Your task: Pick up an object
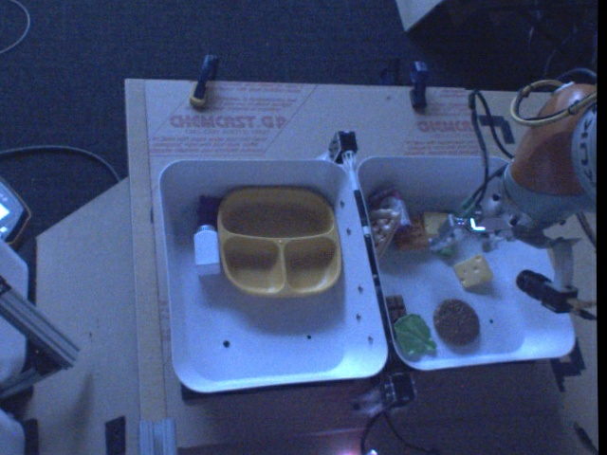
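Note:
My gripper (457, 235) hangs low over the back middle of the right bin (541, 344), at the end of the grey arm with the orange band (555, 154). Right below it lie a tan block (434, 224) and a small pale object (444, 247), too dim to make out. A yellow cheese wedge with holes (472, 272) sits just right of the gripper, toward the front. A brown round patty (456, 321), a green leaf (413, 335) and a small dark block (395, 305) lie along the bin's front. A crinkled snack bag (387, 224) rests by the left wall.
The left bin (190, 349) holds a yellow three-part plate (279, 240), a small white bottle (207, 248) and a dark item (209, 205) behind it. Clamps (203, 79) hold the cardboard base. A black fitting (542, 289) juts over the right bin's right side.

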